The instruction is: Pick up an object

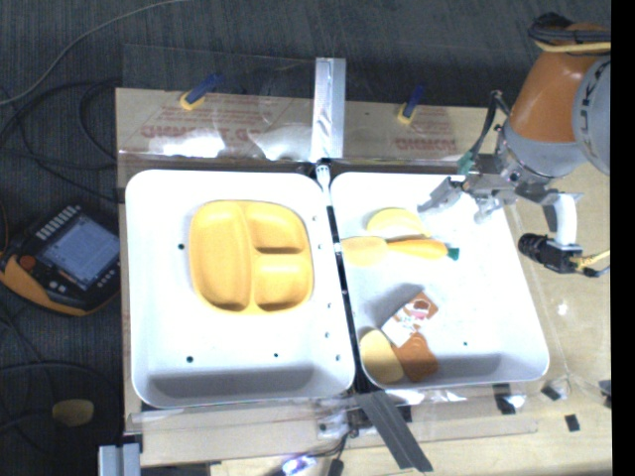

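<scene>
The right bin (496,305) holds several items. A yellow banana-shaped piece (415,248) with a green tip lies near its back, beside a pale yellow round piece (390,220) and another pale yellow piece (362,254). A small printed packet (415,315) lies lower down. A tan round item (377,357) and a brown item (420,358) rest at the front wall. My gripper (454,208) hangs over the bin's back right part, just up and right of the banana's tip. It is open, with nothing between its spread fingers.
The left bin (159,345) carries a yellow compartment tray (250,256). A metal divider post (329,107) stands behind the seam between the bins. A handheld controller (69,256) lies off the bench at left. Clamps and cables sit at the arm's right.
</scene>
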### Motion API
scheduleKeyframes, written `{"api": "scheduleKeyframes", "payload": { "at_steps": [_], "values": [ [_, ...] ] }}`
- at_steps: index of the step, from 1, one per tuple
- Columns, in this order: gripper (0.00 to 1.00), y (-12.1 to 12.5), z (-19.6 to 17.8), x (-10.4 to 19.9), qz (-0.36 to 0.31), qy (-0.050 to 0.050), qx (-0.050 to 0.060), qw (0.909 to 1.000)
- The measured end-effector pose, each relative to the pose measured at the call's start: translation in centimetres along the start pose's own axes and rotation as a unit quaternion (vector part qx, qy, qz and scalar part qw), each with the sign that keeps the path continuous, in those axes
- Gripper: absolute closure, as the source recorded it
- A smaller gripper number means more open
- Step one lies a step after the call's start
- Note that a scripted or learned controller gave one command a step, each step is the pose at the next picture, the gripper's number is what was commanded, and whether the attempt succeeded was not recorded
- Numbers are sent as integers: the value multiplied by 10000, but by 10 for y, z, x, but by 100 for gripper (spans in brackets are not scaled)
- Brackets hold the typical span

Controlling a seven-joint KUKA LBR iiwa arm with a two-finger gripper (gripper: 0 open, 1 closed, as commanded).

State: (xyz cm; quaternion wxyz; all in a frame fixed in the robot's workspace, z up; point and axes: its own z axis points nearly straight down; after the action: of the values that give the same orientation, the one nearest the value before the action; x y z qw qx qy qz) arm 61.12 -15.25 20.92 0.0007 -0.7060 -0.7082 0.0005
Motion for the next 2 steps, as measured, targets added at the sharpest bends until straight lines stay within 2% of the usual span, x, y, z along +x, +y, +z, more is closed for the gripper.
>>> {"api": "scheduleKeyframes", "payload": {
  "at_steps": [1, 2],
  "values": [
    [0, 26, 98, 28, -866, -6, 3, 9962],
    [0, -6, 120, 8, -1050, -26, -54, 9944]
  ]
}}
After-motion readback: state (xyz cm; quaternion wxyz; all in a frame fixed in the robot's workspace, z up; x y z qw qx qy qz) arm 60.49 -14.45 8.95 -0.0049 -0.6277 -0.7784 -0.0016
